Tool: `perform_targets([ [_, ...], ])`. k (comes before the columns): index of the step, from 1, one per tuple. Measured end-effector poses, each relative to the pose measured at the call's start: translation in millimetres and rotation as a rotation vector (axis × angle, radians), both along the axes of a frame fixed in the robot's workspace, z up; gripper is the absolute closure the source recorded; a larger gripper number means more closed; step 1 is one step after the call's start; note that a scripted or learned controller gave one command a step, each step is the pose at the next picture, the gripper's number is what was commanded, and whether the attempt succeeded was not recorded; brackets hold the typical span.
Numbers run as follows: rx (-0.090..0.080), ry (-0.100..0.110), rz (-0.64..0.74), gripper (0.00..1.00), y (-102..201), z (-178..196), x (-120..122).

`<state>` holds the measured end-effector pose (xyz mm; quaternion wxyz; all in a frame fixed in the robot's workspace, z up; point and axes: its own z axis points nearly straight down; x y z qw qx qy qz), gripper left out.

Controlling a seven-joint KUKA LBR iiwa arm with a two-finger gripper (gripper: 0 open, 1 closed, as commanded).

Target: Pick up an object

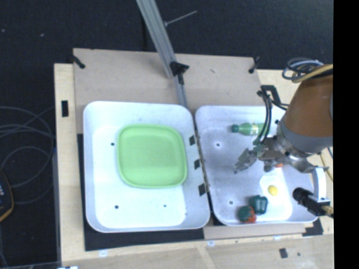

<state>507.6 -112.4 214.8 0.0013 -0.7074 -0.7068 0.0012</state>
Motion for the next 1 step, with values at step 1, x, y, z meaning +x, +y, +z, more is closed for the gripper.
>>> perform_targets([
  [1, 0.0, 0.0, 0.0, 0.0, -2.1, -46.1, 7.2],
])
